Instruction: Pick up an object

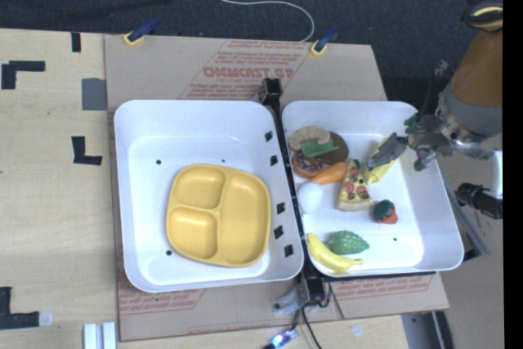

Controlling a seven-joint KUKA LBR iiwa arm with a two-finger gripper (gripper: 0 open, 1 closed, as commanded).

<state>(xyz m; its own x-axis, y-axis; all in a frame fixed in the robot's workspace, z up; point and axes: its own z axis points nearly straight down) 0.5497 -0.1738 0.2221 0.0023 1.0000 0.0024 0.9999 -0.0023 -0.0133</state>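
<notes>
So there's two shallow white plastic bins sitting next to each other on a sheet of brown cardboard (237, 69) w/ red print on it. The left bin (139, 135) has a yellow plastic divided plate (218, 214), three compartments, lying flat roughly in the middle of the floor.

The right bin (409, 245) is where all the toy food is. Up near its top left there's a brown round burger-looking toy with a green layer (319, 149), and an orange carrot-ish piece (331, 173) touching its lower edge. Just below that, a small white egg-shaped ball (310, 198) close to the divider wall. Next to it on the right is a pizza slice toy w/ red dots (355, 190), and just beside that, lower right, a small red strawberry w/ green top (385, 212). Along the bottom wall — a yellow banana (329, 256) w/ a green leafy veg piece (346, 241) sitting right above it, touching or nearly.

The grey arm's gripper (391, 153) is down inside the right bin, upper right area, tilted toward the pizza slice. There's a small yellow thing (379, 170) right at its tip — can't tell if that's actually between the fingers or just lying under them, and tbh can't tell if the jaws are apart or together at this res
</notes>
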